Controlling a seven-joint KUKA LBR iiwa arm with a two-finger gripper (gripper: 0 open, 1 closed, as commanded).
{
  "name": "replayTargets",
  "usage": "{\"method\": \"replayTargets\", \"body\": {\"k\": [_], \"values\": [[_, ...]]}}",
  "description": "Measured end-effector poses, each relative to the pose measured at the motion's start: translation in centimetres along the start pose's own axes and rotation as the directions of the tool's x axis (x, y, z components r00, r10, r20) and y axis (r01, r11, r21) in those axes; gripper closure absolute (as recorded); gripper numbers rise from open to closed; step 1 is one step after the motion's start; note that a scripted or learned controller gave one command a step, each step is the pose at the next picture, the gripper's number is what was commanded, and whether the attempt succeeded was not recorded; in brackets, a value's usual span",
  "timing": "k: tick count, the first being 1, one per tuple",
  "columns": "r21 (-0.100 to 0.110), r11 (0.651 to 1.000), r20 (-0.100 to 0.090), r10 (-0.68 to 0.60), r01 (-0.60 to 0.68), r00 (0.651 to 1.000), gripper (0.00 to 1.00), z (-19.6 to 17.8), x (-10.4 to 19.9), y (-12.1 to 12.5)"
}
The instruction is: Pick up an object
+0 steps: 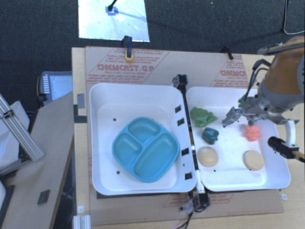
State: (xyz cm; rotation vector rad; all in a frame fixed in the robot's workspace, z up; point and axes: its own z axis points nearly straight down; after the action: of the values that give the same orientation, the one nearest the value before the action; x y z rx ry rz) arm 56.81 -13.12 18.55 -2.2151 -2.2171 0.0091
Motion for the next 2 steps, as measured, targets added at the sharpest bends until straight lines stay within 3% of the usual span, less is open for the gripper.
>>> {"method": "replayTargets", "body": {"k": [1, 2], "values": [[-0.010, 1.000, 0.002, -0.002, 0.002, 1.000, 0.00, -0.5, 0.0, 0.3], [-0.007, 1.000, 0.001, 0.000, 0.000, 1.000, 0.00, 4.0, -0.8, 0.5]]}}
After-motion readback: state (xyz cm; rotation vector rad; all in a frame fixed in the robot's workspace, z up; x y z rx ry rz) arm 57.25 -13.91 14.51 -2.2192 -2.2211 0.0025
